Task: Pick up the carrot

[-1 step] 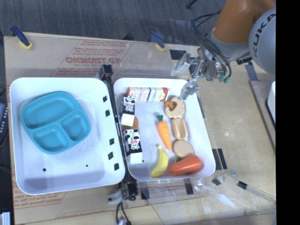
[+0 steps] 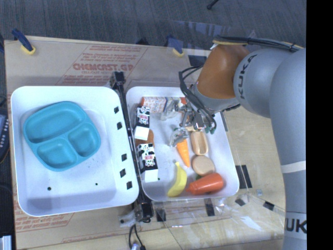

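One tool, on a grey arm reaching in from the right, is poised in the right bin, just above the carrot; whether it is wide or narrow cannot be told. Beside the carrot are seen a bread roll, a banana and a red pepper. A blue divided plate is set in the left bin on the desk.

Blue divided plate in the left bin; right of that bin, a banana and milk cartons.
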Motion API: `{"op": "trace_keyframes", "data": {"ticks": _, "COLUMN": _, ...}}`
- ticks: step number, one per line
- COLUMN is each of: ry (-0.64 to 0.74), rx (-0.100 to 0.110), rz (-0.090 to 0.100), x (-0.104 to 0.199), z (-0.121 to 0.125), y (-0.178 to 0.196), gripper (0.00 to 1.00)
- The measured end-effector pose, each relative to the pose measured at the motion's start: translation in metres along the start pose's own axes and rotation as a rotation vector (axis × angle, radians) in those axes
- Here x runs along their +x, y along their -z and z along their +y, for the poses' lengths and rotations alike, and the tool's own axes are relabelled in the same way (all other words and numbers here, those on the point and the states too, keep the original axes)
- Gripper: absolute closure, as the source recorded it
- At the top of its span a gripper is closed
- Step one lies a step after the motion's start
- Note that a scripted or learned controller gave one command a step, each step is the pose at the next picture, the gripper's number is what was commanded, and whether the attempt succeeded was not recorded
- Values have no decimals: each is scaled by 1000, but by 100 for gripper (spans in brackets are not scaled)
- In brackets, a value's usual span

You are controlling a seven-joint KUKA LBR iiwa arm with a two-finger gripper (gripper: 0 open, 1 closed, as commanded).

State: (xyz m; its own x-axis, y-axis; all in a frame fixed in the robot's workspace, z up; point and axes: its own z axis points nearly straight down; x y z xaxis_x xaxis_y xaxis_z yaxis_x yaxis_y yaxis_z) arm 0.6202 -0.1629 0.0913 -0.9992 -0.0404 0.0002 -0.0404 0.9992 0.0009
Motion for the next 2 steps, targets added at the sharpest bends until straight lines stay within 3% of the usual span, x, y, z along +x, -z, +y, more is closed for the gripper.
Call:
{"op": "trace_keyframes", "data": {"ticks": 1, "ry": -76, "rx": 0, "rz": 1, "x": 51, "z": 33, "y": 0, "gripper": 0}}
{"op": "trace_keyframes", "data": {"ticks": 2, "ry": -67, "rx": 1, "rz": -2, "x": 49, "z": 34, "y": 12, "gripper": 100}}
